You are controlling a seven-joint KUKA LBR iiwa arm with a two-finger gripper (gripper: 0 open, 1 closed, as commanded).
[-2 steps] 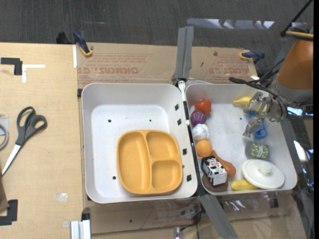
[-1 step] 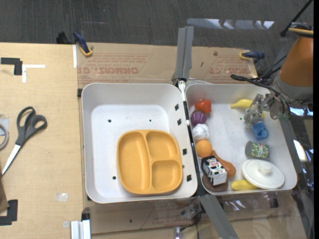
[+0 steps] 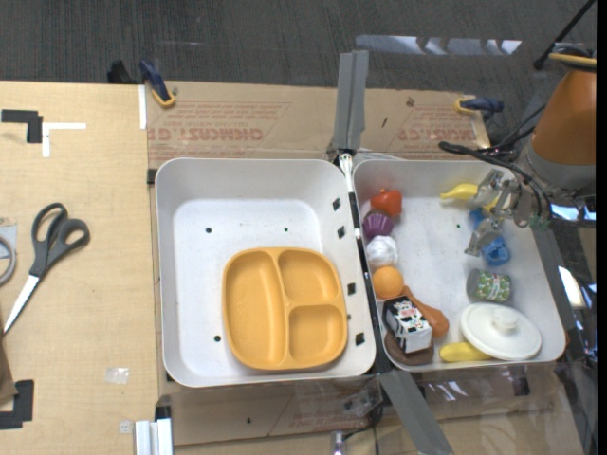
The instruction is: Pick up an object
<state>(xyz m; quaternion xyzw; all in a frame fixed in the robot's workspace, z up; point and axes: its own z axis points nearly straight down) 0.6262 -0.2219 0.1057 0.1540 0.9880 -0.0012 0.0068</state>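
Blue plastic, a small toy (image 3: 495,251), lies just beneath the gripper (image 3: 486,226) in the right bin (image 3: 446,173), and it looks like the likeliest target. Whether the hand is spread or pressed together cannot be told from this slant; nothing is visibly pinched in it.

To do the pick well, the arm (image 3: 567,126) should probably centre over the blue toy and come straight down, since that toy sits close to the bin's right wall and a sideways approach risks scraping the rim.

Taking the blue toy as landmark: a yellow banana-like piece (image 3: 459,192) lies up and to its left, a green patterned ball (image 3: 488,285) sits just below it, and a white lid (image 3: 500,330) lies further below. The bare floor of the bin opens to its left, giving the best room for travel. Beyond that gap, along the divider, stand a red piece (image 3: 386,201), a purple piece (image 3: 377,224), a white ball (image 3: 381,250) and an orange ball (image 3: 387,282). Well to the left, the other bin (image 3: 190,216) holds a yellow divided tray (image 3: 284,307).
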